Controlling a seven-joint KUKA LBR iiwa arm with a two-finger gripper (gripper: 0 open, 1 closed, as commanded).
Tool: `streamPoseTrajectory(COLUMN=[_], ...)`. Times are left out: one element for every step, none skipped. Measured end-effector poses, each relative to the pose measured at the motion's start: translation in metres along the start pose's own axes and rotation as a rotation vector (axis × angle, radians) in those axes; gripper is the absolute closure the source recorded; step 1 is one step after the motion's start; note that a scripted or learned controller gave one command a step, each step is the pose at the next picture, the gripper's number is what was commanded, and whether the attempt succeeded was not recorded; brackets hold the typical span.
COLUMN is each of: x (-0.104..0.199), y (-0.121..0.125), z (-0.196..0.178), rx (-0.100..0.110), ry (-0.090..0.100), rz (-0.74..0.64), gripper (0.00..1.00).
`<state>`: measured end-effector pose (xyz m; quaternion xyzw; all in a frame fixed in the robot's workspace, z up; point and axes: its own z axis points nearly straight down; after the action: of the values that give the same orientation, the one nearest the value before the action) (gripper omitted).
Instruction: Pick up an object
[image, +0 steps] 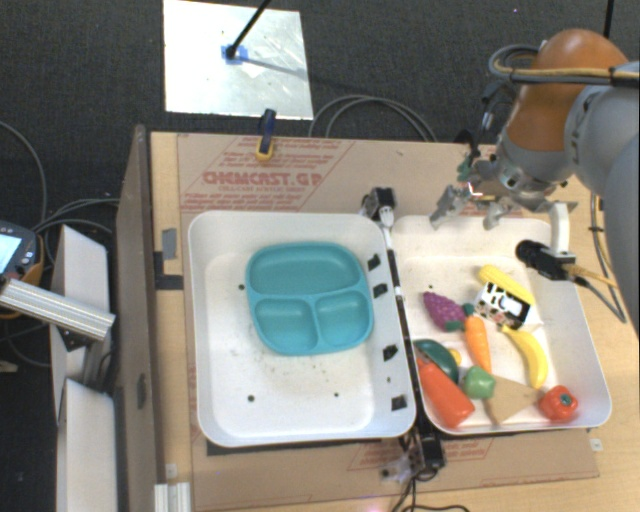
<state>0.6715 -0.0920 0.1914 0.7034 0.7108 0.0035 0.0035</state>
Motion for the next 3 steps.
streamPoseTrajectory(x=[-0.045,-0.089,-0.086], y=[-0.003,-0.030,-0.026], z=[0.022,0.112,0.095], rx=[0.007,0.014,0.004], ry=[-0.002,0.000,-0.002], rz=[0.011,0.013,0.008], gripper=[0.00,0.00,1.00])
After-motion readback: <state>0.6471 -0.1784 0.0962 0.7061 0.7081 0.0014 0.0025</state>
